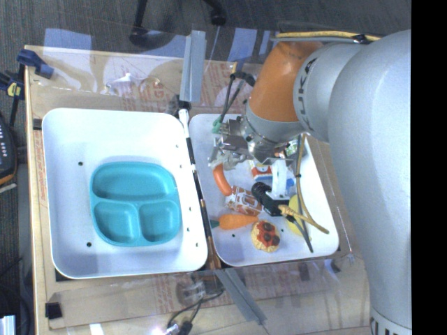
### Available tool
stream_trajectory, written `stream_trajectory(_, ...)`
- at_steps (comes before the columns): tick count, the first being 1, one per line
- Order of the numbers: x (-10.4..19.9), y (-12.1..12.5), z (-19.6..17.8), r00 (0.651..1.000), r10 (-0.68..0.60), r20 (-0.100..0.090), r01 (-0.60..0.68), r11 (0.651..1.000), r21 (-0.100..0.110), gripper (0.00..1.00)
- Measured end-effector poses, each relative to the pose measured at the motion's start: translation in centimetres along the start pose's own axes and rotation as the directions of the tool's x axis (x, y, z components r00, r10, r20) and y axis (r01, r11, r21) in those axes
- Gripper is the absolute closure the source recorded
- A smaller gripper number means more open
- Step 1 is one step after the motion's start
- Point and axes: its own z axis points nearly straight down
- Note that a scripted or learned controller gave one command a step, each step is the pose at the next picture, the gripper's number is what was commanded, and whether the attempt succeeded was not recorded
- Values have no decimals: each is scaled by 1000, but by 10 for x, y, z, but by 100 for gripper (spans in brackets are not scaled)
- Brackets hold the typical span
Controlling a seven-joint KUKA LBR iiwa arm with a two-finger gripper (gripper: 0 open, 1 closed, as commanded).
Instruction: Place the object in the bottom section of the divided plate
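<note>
Although which item is meant by the task is not stated, the toy sausage (221, 179) lying just under the gripper (225, 152) is taken here as the likeliest candidate.

Object position: the sausage is seen in the right bin (323, 187), near its left wall, lying lengthwise along that wall, with a printed packet (242, 202) just beyond its lower end.

Object appearance: a short orange-red cylinder with rounded ends and a smooth, slightly glossy skin is shown.

Expected handling: it is judged to be light, stiff moulded plastic and not fragile; some slipperiness is to be expected from the round, smooth surface.

Hold point: the middle of its length is recommended, with the fingers closed across the short axis, so that rolling or pivoting is limited.

Jaw state: whether the jaws are spread or closed cannot be told, since the metal parts below the wrist are cluttered and shadowed; nothing is seen to be grasped.

Neighbours: a carrot-like piece (237, 221) and a small toy pizza (267, 235) are crowded nearby, so a clean approach may be hindered.

Destination: the teal divided plate (133, 202) is set in the left bin (63, 187), well apart from the sausage.
</note>
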Motion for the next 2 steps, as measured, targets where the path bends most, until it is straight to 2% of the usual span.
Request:
stream_trajectory(1, 72, -16, 0, 1000, -2, 1, 2, 1000, 3, 100)
stream_trajectory(2, 72, -16, 0, 1000, -1, 1, 1, 1000, 2, 0)
